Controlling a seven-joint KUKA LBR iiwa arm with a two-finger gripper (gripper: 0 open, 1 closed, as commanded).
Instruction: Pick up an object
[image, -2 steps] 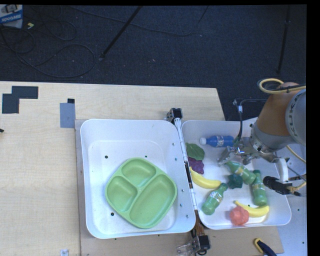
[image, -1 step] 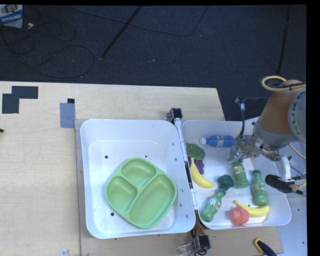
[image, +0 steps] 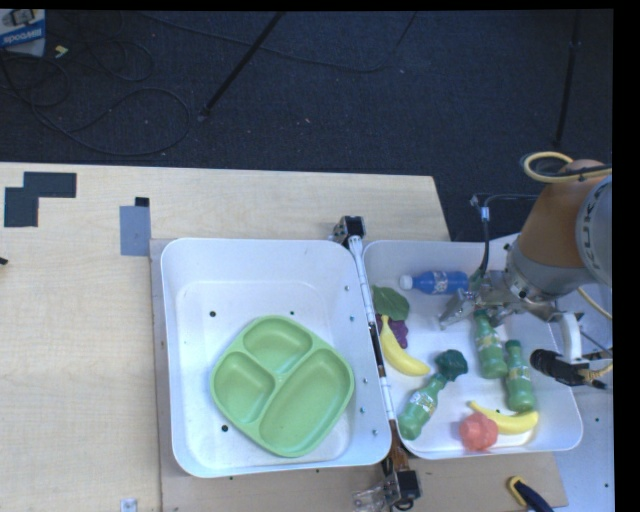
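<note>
A KUKA arm reaches in from the right over the right bin, its gripper low above the toys and just above the upper of two green bottles. The metal fingers look splayed apart with nothing between them, though the slanted view leaves the exact gap hard to read.

The step in hand appears to be the descent onto a target. The nearest candidate is that upper green bottle, which lies lengthwise with its cap end toward the gripper and sits directly below and slightly toward the camera from the jaws. It touches or nearly touches a second green bottle beside it, so a clean grasp calls for straddling the bottle across its narrow width, not along its length, and coming down centred so one finger slips between the pair without pushing both aside.

A blue-labelled bottle lies just beyond the jaws on the left, near the bin's far wall. A banana, a green leafy toy, a third green bottle, a red toy and a second banana lie farther off. The left bin holds a green divided plate.
</note>
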